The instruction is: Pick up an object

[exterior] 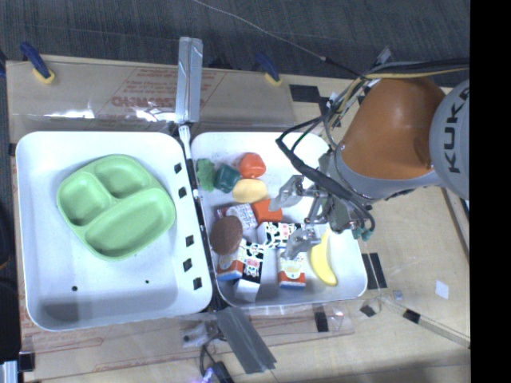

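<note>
Over the right-hand bin (pixel 345 154) the claw (pixel 302 239) is seen lowered among the clutter, carried by the grey arm (pixel 399 134) with its orange band, which reaches in from the right. How far the claw is parted cannot be told from this slant, and nothing can be made out clearly in its grasp. Directly beneath and just left of the claw a cow-patterned carton (pixel 277 234) is found, and a small carton with a red base (pixel 292 273) lies just below it. Just right of the claw a yellow banana (pixel 322 263) is laid along the bin's right wall. Further left of the claw a brown rounded object (pixel 226 234) is placed beside another black-and-white carton (pixel 253 263). Above and to the left of the claw a yellow lemon-like piece (pixel 249 189), a red-orange piece (pixel 252 164) and green pieces (pixel 207 174) are gathered near the bin's upper edge. Well to the left of the claw, across the divider, a green sectioned plate (pixel 116 206) is set in the left-hand bin (pixel 48 294).
</note>
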`<state>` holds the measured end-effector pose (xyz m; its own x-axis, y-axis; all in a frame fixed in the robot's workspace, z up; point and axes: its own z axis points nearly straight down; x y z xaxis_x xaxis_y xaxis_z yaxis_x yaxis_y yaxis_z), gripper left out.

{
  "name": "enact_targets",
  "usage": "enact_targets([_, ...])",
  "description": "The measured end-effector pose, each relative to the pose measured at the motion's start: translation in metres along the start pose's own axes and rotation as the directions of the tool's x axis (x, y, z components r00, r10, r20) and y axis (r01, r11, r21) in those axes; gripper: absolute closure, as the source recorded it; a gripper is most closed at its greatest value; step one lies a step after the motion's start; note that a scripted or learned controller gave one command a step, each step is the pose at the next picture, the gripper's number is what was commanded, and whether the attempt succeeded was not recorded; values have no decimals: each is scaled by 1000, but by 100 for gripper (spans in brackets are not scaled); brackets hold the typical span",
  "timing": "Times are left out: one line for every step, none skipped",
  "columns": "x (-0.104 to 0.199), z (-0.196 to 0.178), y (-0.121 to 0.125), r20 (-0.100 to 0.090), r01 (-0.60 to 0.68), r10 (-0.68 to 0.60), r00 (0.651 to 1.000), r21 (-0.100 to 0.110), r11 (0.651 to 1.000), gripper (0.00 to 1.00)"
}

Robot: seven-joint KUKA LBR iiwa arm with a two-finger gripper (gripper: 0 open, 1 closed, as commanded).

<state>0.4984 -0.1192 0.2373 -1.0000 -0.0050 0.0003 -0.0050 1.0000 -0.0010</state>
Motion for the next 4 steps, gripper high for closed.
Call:
enact_targets([-29,120,-11,10,-379,379,925,-4,926,0])
enact_targets([-62,128,16,24,-500,500,866,-7,866,0])
enact_targets([-97,106,-5,5,-391,391,921,-1,921,0])
enact_targets([-83,127,20,37,-422,422,906,-9,907,0])
